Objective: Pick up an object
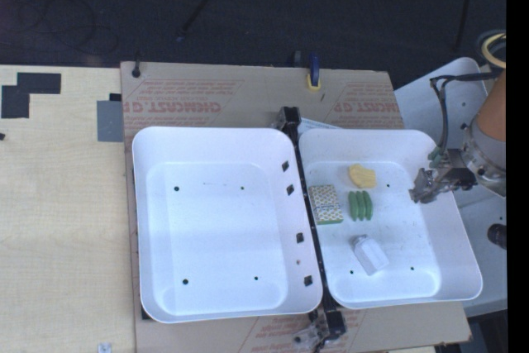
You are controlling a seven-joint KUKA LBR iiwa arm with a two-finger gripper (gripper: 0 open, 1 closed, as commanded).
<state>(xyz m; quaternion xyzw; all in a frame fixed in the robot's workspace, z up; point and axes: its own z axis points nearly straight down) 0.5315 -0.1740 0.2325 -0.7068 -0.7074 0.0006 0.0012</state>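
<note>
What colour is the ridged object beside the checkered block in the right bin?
Green: the ridged object shows clearly in the camera view.

left bin (157, 178) floor open, right bin (446, 281) cluttered

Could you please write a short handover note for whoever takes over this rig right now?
Hand: over the right edge of the right bin, near its upper part, with nothing visibly between its fingers; I cannot tell whether it is open or shut.
Things, all in the right bin: a yellow piece near the top, a green piece just below it, a checkered sponge-like block to its left by the divider, and a pale clear-looking item lower down.
Left bin: no objects seen in it.
Done: nothing picked up yet.
Left: grasp and lift one object.
</note>
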